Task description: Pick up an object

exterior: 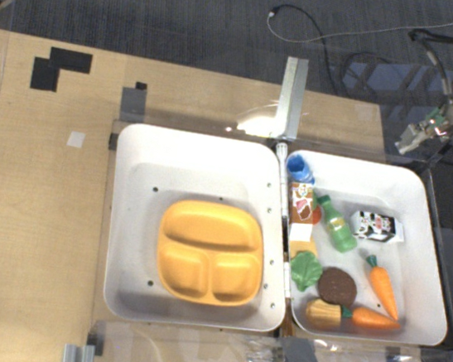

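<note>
The right bin (424, 204) holds several toy foods. Along its left wall lie a blue bottle (299, 168), a red and white carton (303, 203) and a yellow block (302, 247). A green bottle (338, 228) and a black and white carton (374, 226) lie mid-bin. Near the front sit a green leafy piece (306, 270), a brown disc (336, 285), a bread piece (323, 315) and two carrots (383, 290) (372, 319). My gripper (416, 137) hangs beyond the bin's back right corner, well apart from all of them, with nothing visibly held.
The left bin (140, 172) bears a yellow divided tray (210, 251). A metal post (291, 101) rises behind the seam between the bins. Cables trail over the dark floor at the back. Bare wooden bench stretches to the left.
</note>
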`<state>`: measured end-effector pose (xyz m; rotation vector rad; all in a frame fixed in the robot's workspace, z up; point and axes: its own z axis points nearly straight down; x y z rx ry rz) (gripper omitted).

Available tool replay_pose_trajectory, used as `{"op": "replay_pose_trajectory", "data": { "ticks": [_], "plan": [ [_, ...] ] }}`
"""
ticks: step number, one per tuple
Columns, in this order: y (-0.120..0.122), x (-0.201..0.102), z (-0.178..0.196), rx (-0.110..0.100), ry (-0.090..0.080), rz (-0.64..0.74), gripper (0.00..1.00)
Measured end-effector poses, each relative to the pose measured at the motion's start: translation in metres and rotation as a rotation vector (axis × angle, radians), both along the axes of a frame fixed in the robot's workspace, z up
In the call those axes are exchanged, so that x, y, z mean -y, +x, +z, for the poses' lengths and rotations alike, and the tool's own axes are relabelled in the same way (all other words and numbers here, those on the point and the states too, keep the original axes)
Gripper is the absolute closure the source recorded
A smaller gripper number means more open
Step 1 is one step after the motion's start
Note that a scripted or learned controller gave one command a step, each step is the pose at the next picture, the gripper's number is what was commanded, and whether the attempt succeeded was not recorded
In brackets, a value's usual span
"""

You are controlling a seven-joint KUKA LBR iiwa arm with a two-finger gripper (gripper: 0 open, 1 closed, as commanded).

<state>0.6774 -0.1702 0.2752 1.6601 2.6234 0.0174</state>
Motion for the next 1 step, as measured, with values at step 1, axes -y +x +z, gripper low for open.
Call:
{"op": "replay_pose_trajectory", "data": {
  "ticks": [1],
  "plan": [
    [-0.007, 0.0194, -0.0331, -0.029, 0.01, -0.079, 1.0]
  ]
}}
